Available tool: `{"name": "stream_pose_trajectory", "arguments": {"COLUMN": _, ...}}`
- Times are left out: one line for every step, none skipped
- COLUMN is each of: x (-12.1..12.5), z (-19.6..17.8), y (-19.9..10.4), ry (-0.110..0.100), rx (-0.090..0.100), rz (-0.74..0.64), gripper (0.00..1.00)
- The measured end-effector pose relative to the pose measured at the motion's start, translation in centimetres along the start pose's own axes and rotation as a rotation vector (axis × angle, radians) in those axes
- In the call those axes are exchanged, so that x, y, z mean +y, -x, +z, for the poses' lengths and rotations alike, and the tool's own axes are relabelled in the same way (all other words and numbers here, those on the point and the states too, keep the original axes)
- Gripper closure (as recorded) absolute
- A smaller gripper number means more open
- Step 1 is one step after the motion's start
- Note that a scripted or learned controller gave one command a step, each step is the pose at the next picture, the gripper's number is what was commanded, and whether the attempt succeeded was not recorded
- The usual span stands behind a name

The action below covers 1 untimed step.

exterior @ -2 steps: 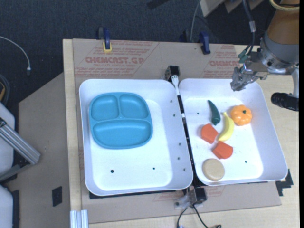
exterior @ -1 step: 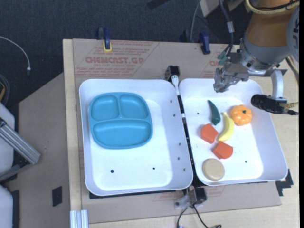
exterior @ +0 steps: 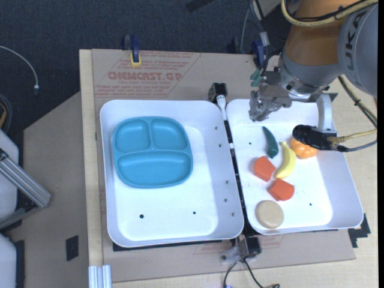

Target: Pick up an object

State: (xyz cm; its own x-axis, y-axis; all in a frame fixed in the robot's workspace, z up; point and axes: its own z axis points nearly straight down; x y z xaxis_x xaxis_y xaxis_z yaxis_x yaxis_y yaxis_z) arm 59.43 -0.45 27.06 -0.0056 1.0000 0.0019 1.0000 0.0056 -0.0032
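Note:
The right bin [exterior: 336, 209] holds a dark green pepper-like piece [exterior: 270, 141], a yellow banana [exterior: 287, 161], an orange fruit [exterior: 305, 148], two red-orange blocks [exterior: 263, 168] [exterior: 281, 189] and a tan round disc [exterior: 269, 213]. My gripper [exterior: 260, 114] hangs over the bin's far left corner, just above and behind the green piece. Nothing shows between its fingers. A black cylinder [exterior: 312, 136] on the arm's side partly covers the orange fruit.
The left bin [exterior: 204, 209] carries a blue divided plate [exterior: 153, 151]. A black clamp [exterior: 217, 92] sits at the far end of the ridge between the bins. The big grey and orange arm [exterior: 324, 35] fills the upper right.

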Motion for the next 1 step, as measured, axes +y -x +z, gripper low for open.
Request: {"name": "stream_pose_trajectory", "arguments": {"x": -0.75, "z": 0.89, "y": -5.54, "ry": 0.001, "rx": -0.001, "rz": 0.002, "gripper": 1.00}}
